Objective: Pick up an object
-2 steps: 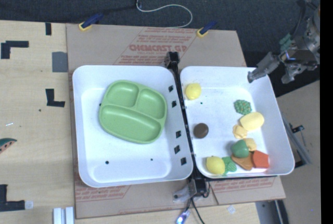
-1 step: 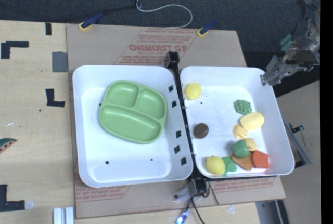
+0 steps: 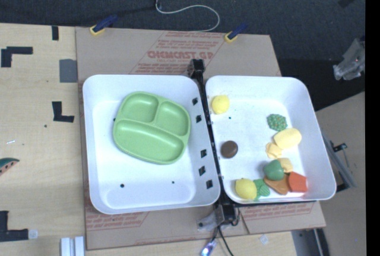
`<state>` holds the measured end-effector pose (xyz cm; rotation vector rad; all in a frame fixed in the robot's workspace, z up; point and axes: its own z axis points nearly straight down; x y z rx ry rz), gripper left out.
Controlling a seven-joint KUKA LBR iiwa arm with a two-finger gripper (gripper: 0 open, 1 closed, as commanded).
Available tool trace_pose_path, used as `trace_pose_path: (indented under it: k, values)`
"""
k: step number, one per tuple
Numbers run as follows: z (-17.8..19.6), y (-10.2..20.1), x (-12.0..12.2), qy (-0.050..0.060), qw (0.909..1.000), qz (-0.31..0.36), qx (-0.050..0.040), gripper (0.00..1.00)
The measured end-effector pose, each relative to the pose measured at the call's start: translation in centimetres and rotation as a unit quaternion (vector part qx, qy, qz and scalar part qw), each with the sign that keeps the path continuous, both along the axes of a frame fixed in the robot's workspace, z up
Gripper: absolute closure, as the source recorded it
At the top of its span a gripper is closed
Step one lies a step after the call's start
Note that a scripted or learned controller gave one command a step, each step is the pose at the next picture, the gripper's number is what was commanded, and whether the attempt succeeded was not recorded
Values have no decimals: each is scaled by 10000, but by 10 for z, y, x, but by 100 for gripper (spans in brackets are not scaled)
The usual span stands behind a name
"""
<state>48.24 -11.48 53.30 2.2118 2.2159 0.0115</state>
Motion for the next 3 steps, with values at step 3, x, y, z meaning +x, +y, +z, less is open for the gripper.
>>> trace_pose_path:
  k: [3]
  values:
    - [-124,205,1,100,9999,27,9,100]
